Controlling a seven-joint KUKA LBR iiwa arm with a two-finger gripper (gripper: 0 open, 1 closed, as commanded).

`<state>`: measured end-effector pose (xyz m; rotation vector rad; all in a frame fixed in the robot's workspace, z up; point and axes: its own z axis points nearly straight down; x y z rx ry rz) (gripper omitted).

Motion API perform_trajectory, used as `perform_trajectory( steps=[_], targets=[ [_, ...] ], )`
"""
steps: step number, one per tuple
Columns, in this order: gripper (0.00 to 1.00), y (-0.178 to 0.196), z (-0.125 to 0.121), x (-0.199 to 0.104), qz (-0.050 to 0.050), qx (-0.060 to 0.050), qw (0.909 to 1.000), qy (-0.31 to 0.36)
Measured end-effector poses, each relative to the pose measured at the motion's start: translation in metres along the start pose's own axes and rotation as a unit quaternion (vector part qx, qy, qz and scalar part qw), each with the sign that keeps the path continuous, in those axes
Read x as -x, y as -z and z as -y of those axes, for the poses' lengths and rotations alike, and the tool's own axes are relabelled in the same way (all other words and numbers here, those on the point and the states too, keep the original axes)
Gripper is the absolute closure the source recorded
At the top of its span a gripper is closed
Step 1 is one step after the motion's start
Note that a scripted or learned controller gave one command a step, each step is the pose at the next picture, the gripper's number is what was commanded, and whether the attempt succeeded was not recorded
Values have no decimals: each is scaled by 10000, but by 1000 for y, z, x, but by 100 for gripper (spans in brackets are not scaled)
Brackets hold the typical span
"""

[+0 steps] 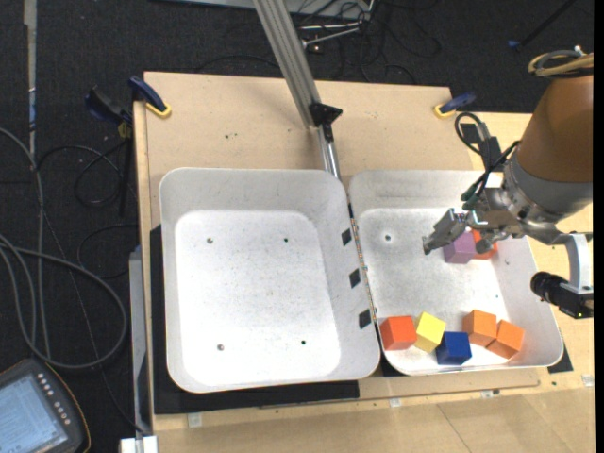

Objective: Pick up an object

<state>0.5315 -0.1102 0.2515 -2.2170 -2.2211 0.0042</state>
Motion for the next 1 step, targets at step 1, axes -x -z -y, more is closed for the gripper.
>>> perform_trajectory(
  steps=[1],
  targets=[
    [0, 2, -1, 0, 3, 21, 10000, -11]
  ],
)
